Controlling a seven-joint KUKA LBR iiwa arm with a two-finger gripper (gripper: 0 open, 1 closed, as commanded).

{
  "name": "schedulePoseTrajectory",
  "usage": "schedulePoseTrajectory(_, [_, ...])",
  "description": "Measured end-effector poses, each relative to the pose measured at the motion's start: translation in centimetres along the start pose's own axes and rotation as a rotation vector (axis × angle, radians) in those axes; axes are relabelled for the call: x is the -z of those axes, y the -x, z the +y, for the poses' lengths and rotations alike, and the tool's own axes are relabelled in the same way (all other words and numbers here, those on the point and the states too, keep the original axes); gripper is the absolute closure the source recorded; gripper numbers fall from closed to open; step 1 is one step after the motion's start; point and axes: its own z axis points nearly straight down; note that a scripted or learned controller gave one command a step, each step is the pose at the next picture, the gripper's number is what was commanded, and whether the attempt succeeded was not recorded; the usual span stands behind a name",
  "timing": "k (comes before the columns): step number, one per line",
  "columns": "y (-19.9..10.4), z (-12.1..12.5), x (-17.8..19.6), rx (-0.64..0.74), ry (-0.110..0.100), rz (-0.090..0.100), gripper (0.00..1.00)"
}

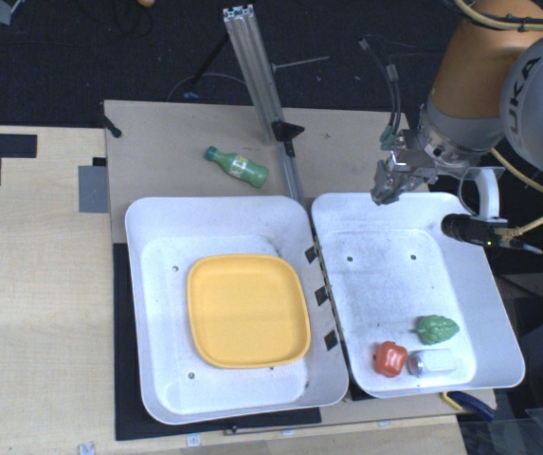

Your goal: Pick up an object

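Grey two-finger gripper over right white bin's far rim, grip state unclear, small red pepper, green leafy toy well below it

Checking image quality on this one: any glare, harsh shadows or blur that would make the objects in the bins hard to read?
Camera view: lighting is even and soft, with faint shadows; the white right bin is bright but not blown out; the clear object beside the red item nearly blends into it; the green item and yellow plate read sharply; the gripper is slightly soft and dark, its detail hard to make out.
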Motion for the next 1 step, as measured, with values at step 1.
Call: schedulePoseTrajectory(1, [-5.04, -0.67, 0.11, 0.000, 0.000, 0.000, 1.00])
